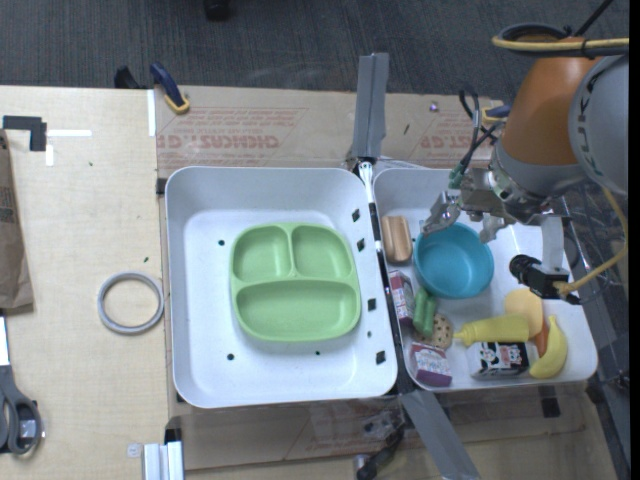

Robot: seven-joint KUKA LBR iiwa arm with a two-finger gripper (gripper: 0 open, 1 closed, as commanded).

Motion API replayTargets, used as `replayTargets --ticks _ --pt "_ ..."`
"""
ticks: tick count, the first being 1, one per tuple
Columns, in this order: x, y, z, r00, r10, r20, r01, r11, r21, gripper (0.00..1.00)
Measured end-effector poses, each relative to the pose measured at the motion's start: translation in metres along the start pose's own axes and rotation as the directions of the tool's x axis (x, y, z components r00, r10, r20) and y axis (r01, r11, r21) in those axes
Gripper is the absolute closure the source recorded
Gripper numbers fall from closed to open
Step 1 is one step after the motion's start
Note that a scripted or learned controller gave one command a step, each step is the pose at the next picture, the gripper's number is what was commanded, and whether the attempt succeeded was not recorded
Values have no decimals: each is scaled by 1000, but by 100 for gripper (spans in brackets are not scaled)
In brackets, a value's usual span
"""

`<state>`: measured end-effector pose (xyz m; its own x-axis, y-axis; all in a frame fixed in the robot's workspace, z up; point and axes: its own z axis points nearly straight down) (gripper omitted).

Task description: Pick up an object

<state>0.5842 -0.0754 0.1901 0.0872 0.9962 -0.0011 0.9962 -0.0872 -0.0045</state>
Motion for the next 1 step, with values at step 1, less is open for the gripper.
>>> replayTargets --ticks 1 --pt "-36 58 99 980 -200 0 200 980 -4 0"
